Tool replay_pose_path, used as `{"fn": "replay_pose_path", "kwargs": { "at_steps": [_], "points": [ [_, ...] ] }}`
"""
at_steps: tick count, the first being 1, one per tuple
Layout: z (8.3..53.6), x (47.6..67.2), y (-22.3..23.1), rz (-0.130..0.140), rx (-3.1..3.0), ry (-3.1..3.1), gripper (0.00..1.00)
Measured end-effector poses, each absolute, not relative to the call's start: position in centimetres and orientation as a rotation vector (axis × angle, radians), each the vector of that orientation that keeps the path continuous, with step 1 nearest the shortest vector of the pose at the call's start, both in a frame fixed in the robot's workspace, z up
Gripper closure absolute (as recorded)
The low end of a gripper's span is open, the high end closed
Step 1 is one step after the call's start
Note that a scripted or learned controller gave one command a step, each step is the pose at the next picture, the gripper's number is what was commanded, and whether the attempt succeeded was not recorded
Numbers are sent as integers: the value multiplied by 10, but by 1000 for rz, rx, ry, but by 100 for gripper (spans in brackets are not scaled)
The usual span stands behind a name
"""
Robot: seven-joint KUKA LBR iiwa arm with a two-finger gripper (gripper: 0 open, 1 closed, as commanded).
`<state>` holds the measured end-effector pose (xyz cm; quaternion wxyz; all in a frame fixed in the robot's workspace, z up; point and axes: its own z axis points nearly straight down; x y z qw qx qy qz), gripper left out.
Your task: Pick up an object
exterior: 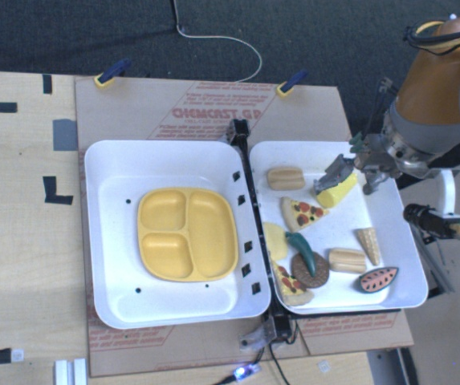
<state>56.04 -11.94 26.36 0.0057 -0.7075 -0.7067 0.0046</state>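
Note:
My gripper [350, 181] hangs over the upper part of the right bin [410, 251], its fingers spread apart. A yellow wedge [339, 192] lies just under and beside the left finger [330, 178]; I cannot tell whether they touch. In the same bin lie a bread roll [285, 178], a pizza slice [303, 212], a pale yellow slice [274, 241], a teal piece [302, 253] on a brown disc [311, 273], a cone [368, 245], a second roll [347, 260] and a watermelon slice [377, 279].
The left bin [109, 215] holds a yellow divided plate [188, 233]. A black divider [250, 207] runs between the bins. The grey and orange arm [430, 95] comes in from the upper right. Another small pizza piece [291, 287] lies at the right bin's front.

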Motion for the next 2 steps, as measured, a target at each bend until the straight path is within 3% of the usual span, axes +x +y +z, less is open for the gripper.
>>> {"fn": "replay_pose_path", "kwargs": {
  "at_steps": [1, 2],
  "points": [
    [271, 562, -119, 2, -2219, -2222, 0],
    [209, 556, -123, 8, -2217, -2218, 0]
  ]
}}
